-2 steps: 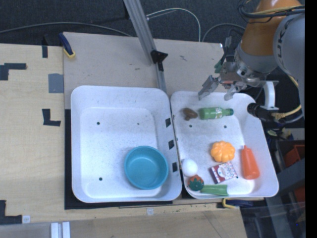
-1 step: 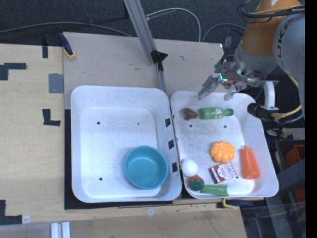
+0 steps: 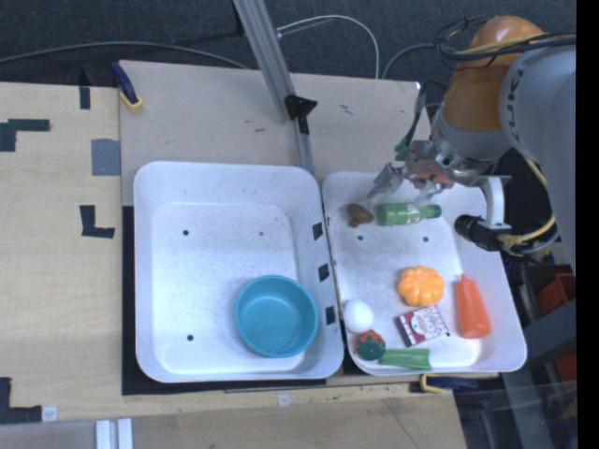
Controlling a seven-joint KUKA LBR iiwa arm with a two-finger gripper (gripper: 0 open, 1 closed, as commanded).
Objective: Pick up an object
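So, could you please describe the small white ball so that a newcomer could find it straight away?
Look in the right bin, along its left wall near the front. The white ball sits there, just above a red and green toy. It is the only plain white, round thing among coloured neighbours.

Both bins [image 3: 234, 181] are white with faint dark speckles. The bowl [image 3: 274, 315] is bright blue. The bottle [image 3: 407, 214] is green, the pumpkin [image 3: 420, 285] orange-yellow, the egg [image 3: 357, 314] white. A small packet [image 3: 423, 325] is red and white. The arm [image 3: 510, 68] is grey with an orange band, and the bench [image 3: 56, 279] is pale tan wood.
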